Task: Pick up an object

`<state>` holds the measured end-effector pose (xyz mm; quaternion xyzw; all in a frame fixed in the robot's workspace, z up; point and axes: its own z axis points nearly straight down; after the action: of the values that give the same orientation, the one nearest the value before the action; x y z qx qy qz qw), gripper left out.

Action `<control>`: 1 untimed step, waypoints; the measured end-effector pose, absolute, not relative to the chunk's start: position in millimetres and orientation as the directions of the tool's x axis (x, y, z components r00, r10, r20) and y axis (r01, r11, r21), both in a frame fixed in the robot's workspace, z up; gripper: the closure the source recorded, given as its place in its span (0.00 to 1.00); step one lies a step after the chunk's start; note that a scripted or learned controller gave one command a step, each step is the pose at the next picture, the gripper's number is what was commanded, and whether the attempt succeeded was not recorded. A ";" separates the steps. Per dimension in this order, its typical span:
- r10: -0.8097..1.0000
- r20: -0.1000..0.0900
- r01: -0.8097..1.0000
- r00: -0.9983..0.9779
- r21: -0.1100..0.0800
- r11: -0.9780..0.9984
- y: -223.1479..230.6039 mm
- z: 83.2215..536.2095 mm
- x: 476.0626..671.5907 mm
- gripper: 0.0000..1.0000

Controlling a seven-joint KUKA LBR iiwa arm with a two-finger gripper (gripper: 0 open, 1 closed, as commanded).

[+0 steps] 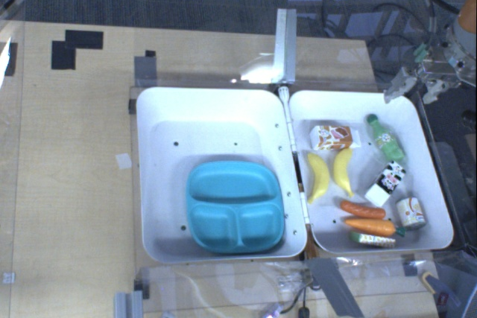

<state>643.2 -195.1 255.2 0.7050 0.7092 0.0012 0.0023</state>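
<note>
The right bin (428,160) holds several toy foods. There is a brown and white carton (332,136), a green bottle (385,138), two yellow bananas (318,175) (343,171) and a black and white milk carton (386,184). Two carrots (363,209) (370,226), a small can (410,212) and a thin green item (373,238) lie toward the front. My gripper (411,89) hangs over the bin's far right corner, above and behind the green bottle. It is open, with nothing between its fingers.
The left bin (156,160) holds a blue divided plate (235,205) at its front. A metal post (285,48) stands behind the ridge between the bins. Cables lie on the floor behind the bench.
</note>
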 end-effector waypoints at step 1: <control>1.000 -0.001 1.000 -0.023 0.003 0.023 -188.0 110.3 631.1 0.00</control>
<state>631.1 -188.0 110.3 0.6989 0.7152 0.0008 0.0016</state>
